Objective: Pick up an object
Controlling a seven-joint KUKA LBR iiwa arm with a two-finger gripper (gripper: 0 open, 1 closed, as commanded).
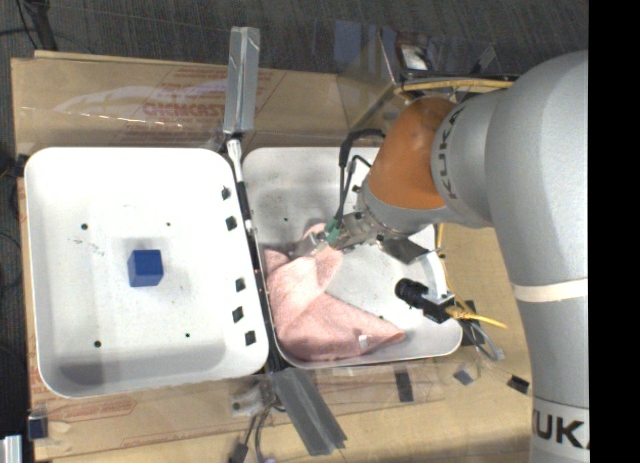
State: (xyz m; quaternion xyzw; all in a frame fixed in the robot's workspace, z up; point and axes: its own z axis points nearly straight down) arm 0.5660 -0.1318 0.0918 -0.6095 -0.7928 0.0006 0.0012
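A crumpled pink cloth (318, 306) lies in the right bin (290, 176), filling its front left part. A small blue cube (146, 267) rests alone in the left bin (60, 191). My gripper (325, 237) is low in the right bin, right at the upper edge of the pink cloth, below the orange wrist band (405, 166). Its tips look to be touching or pressing into the cloth's top fold; the wrist hides how they stand.
The two white bins sit side by side on a cardboard-covered bench (120, 101), divided by a wall with black clips (240, 251). My large grey arm (530, 181) covers the right bin's right side.
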